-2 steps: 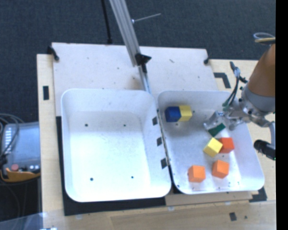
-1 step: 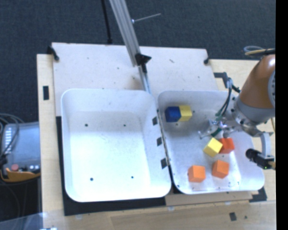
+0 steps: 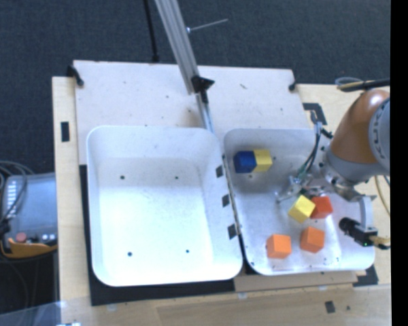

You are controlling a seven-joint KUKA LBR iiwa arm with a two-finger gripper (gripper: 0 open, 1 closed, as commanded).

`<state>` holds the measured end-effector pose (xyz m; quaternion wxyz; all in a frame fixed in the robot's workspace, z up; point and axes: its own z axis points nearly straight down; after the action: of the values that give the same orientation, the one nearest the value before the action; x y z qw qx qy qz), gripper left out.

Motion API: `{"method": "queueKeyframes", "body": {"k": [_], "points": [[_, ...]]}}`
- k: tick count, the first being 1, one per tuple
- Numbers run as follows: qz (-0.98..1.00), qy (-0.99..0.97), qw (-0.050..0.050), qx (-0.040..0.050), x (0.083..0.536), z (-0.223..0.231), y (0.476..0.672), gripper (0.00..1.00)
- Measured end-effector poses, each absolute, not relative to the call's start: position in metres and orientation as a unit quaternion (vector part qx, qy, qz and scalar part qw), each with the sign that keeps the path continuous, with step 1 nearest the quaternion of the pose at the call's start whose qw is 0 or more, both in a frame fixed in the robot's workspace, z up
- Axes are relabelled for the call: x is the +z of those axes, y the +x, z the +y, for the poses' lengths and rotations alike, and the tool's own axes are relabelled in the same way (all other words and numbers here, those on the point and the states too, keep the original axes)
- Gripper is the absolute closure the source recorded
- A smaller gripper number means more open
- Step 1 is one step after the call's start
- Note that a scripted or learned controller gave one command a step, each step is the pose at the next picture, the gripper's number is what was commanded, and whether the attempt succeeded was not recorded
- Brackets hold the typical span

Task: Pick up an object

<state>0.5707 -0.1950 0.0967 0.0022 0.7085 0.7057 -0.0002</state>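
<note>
My gripper (image 3: pixel 296 190) hangs over the middle of the right bin (image 3: pixel 258 267), reaching in from the right under the grey arm with its orange band (image 3: pixel 359 131). A yellow cube (image 3: pixel 302 208) sits tilted directly below and against the gripper; the view does not settle whether it is held. A red block (image 3: pixel 322 206) touches the cube's right side. Two orange cubes (image 3: pixel 279 245) (image 3: pixel 312 239) lie nearer the front of the bin. At the back of the bin, a blue block (image 3: pixel 244 161) and a yellow block (image 3: pixel 262 159) lie side by side.
The left bin (image 3: pixel 95 182) stands beside the right one, sharing a raised middle rim. A slanted metal camera pole (image 3: pixel 179 39) rises from the back of the bench. Cables and a grey box (image 3: pixel 27 209) lie off the bench at left.
</note>
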Motion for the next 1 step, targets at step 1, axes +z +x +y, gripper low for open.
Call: {"method": "queueKeyframes", "body": {"k": [1], "points": [[0.703, 0.711, 0.004, 0.0016, 0.1098, -0.1964, 0.5718, 1.0]]}}
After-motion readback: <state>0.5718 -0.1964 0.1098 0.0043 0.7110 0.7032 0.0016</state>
